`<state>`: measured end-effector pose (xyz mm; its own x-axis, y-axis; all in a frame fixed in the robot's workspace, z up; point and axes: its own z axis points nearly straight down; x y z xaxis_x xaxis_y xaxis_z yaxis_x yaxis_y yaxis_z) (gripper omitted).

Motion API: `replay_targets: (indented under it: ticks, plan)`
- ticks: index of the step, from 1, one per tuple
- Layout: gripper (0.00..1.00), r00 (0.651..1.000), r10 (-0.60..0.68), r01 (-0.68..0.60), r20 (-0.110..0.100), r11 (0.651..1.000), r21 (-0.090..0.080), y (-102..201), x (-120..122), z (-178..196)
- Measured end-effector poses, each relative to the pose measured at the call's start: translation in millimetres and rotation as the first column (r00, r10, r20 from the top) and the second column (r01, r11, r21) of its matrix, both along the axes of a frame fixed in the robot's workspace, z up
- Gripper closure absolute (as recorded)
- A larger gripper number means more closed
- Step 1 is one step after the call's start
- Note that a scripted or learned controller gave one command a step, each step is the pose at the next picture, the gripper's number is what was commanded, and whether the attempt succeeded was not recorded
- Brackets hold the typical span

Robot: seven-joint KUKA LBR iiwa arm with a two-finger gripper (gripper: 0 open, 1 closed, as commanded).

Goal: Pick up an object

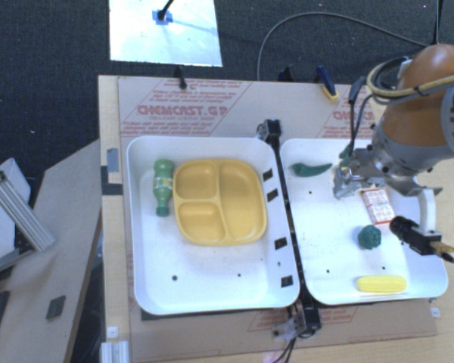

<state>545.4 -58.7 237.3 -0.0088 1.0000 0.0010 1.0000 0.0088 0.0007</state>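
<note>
Two shallow white bins sit side by side on a bench. The left bin (pixel 147 278) holds a yellow three-compartment plastic tray (pixel 218 201) with a small green plastic bottle (pixel 163 187) lying just beside its left edge. The right bin (pixel 325 278) holds a dark green curved pepper-like toy (pixel 311 169) at the far side, a red-and-white packet (pixel 377 205), a teal broccoli-like toy (pixel 369 237) and a yellow toy corn cob (pixel 381 283) near the front. The grey arm's gripper (pixel 348 181) hovers over the right bin's far part, between pepper and packet; whether it is open or closed cannot be told.
</note>
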Motion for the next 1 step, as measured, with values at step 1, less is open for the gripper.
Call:
replay_targets:
  ticks: [1]
  plan:
    - [1.00, 1.000, 0.000, 0.000, 0.000, 1.000, 0.000, 55.8, 0.4, -11.8]
